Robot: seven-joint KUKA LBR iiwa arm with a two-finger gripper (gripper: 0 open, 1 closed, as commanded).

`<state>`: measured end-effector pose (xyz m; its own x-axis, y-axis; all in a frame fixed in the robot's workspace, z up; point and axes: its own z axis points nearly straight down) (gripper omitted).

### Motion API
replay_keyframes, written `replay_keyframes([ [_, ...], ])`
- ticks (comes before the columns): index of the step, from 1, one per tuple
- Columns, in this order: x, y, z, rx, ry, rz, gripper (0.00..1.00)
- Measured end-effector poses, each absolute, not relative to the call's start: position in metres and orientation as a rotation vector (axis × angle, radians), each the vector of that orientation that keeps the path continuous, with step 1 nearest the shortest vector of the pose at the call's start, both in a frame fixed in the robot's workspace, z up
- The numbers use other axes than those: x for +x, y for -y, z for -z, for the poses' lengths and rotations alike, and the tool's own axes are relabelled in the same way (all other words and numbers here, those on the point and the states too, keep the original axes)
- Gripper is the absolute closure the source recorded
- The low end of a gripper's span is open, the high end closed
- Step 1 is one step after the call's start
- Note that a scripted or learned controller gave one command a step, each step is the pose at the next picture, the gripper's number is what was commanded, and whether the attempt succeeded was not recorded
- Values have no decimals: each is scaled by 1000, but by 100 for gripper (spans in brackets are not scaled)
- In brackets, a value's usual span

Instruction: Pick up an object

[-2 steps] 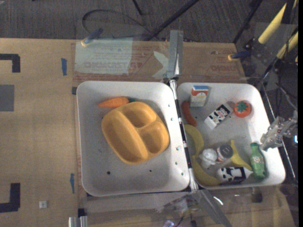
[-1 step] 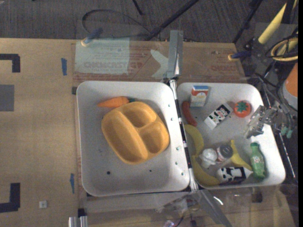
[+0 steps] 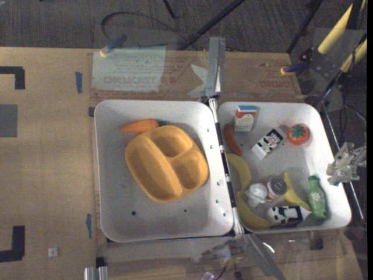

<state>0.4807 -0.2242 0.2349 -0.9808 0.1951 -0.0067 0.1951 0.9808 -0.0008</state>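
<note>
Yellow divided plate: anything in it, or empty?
Empty. All three compartments of the yellow divided plate show bare yellow; the carrot lies outside, by its upper-left rim, in the left bin.

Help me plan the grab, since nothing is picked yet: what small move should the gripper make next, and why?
Probably shift the gripper a little left, over the green bottle. The gripper sits at the right bin's right rim with nothing seen in it, and the bottle is the nearest item, just inside that rim.
</note>
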Motion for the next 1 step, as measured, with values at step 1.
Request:
replay_keyframes([
  [1,480,223,-116,347,-3119,-1,100],
])
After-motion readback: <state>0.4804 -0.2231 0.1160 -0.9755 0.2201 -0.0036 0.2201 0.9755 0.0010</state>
